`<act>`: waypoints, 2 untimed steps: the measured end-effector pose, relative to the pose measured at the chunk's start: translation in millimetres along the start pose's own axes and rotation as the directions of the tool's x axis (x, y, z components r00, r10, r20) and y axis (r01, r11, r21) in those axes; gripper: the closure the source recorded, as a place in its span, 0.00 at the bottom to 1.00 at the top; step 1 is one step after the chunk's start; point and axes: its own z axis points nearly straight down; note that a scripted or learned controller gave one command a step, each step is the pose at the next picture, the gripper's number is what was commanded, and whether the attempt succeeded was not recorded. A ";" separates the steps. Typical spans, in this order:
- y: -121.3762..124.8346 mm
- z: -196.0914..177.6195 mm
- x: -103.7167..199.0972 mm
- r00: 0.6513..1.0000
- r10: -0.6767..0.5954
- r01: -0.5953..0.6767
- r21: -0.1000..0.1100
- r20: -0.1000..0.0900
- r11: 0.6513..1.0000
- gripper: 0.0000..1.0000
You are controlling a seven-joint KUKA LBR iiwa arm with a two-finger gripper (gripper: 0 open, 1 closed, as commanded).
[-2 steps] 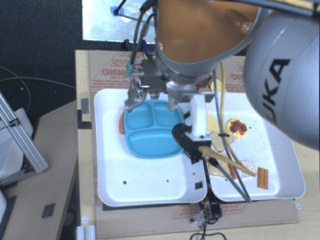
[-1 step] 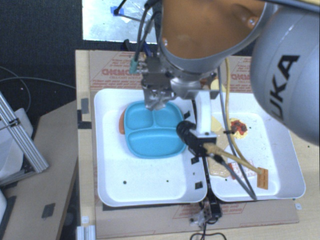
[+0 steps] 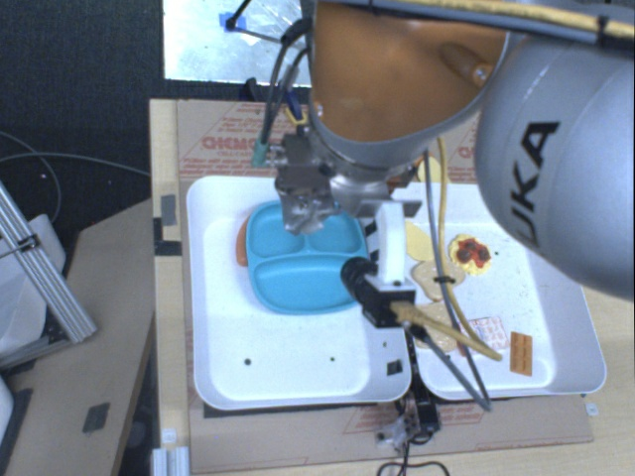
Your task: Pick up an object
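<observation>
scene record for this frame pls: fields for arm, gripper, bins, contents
arm: KUKA arm, grey with an orange band, reaching in from the right over both bins
gripper: gripper low over the blue tray's upper edge; finger state hidden
left bin: left bin, holds blue divided tray; an orange object sits at the tray's left edge
right bin: right bin, holds a flat round piece with red topping, a small orange block, pale flat pieces
held: nothing seen between fingers

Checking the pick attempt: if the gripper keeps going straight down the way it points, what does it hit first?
Most likely the blue divided plate: the gripper hangs over its upper edge, though its height is unclear.
</observation>
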 end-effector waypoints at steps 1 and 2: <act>0.6 -96.6 -66.9 1.000 0.007 -0.007 -0.013 -0.004 1.000 1.00; -0.9 41.5 -93.1 1.000 0.005 -0.005 0.011 0.004 1.000 1.00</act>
